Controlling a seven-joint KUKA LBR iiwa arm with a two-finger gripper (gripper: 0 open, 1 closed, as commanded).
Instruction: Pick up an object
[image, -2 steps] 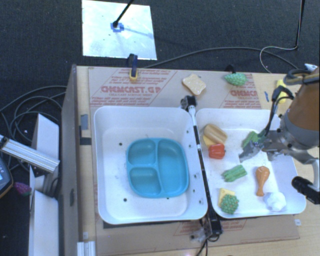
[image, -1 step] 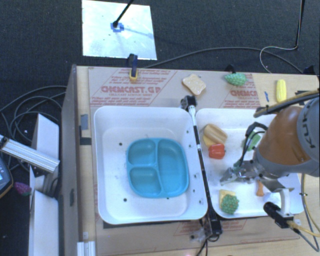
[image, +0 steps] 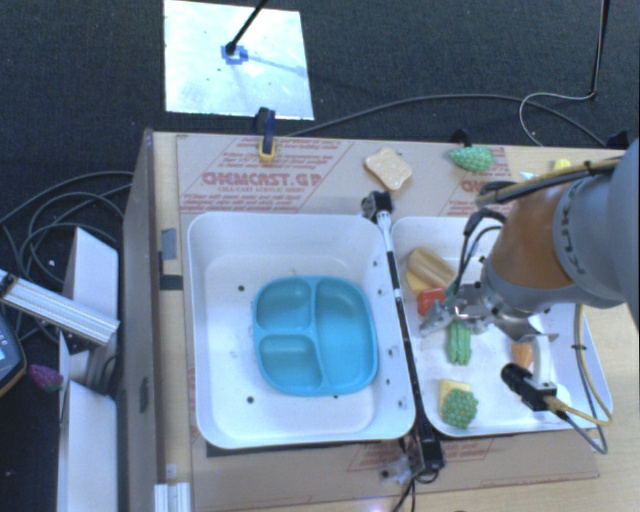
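Note:
My gripper (image: 455, 318) hangs low over the right bin (image: 575, 410), open, its tips set either side of the top end of a green pod-like toy (image: 458, 345). The pod lies on the bin floor, apart from the tips. A small red piece (image: 429, 299) sits just left of the gripper, with a tan bun-shaped toy (image: 430, 267) behind it. At the bin's front are a round green knobbly toy (image: 459, 408) and a yellow wedge (image: 452, 387). An orange piece (image: 522, 353) shows under the wrist.
The left bin (image: 215, 300) holds a blue divided plate (image: 315, 335). On the bench behind the bins lie a toast-shaped toy (image: 388, 168) and a green knobbly toy (image: 471, 158). The ridge between the bins (image: 398, 310) runs close to the gripper's left.

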